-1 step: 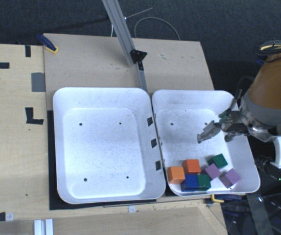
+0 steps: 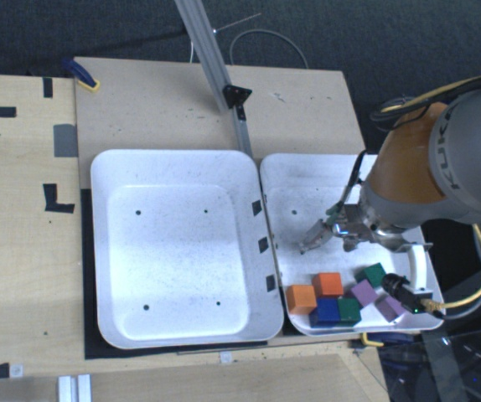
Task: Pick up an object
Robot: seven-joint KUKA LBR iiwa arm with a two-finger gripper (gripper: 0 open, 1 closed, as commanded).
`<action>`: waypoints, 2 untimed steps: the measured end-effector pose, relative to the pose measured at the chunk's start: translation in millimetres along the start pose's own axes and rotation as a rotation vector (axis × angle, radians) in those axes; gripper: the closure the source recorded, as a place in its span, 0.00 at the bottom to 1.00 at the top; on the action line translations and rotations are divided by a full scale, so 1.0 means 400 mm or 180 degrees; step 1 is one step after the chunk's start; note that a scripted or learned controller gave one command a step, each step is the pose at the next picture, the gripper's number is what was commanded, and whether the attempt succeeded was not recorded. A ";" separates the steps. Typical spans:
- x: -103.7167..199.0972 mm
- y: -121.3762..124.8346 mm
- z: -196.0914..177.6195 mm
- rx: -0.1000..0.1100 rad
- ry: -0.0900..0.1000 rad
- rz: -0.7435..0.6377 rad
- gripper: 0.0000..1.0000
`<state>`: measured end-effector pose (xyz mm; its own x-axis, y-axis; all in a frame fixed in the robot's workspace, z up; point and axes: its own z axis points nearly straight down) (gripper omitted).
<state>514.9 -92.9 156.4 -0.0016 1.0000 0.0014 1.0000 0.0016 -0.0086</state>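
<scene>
Light is even and moderately bright from overhead, shadows faint. The two white bins [image 2: 178, 249] look nearly washed out, their speckles soft. The whole frame is slightly blurred and grainy, and the dark floor [image 2: 73, 11] past the tabletop [image 2: 23, 182] loses detail.

Grey arm w/ orange band comes in from the bench's right edge, wrist bent downward. Pincer [image 2: 314, 239] angled down-left, low near bench's right-front part; nothing visibly betw. it.

Partial lettering, apparently "KU", stands on the grey arm [image 2: 467, 145] casing at right. No other text is legible.
</scene>
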 end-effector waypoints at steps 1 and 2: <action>0.068 0.012 -0.209 -0.0047 -0.0004 -0.0009 0.00; -0.087 -0.085 -0.551 -0.0052 -0.0015 0.0012 0.00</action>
<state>482.7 -128.0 377.1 0.0020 1.0000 -0.0033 1.0000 -0.0020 0.0078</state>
